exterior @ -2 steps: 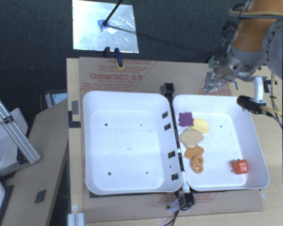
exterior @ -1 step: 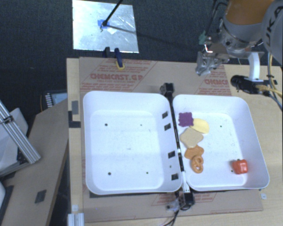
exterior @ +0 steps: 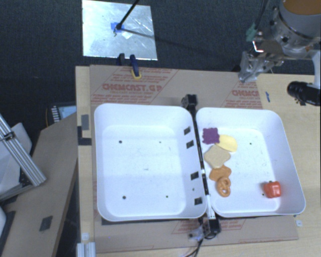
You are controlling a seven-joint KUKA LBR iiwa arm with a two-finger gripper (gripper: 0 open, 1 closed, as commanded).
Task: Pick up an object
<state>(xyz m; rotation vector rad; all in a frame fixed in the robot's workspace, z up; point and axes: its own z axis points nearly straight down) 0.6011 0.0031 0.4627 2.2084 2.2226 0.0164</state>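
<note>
My claw (exterior: 249,75) hangs over the bench beyond the far edge of the right bin (exterior: 288,145); whether it is apart or together I cannot tell. In that bin, against its left wall: purple piece (exterior: 210,135), yellow piece (exterior: 228,143), tan slice (exterior: 216,156), pretzel (exterior: 223,186). Near right corner: red pepper (exterior: 272,189).

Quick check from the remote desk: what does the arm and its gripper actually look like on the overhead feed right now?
The arm is grey metal with an orange band above the wrist. Thin dark cables run down beside the wrist. The gripper is a blocky grey-silver unit with a small teal-green part on its side.
</note>
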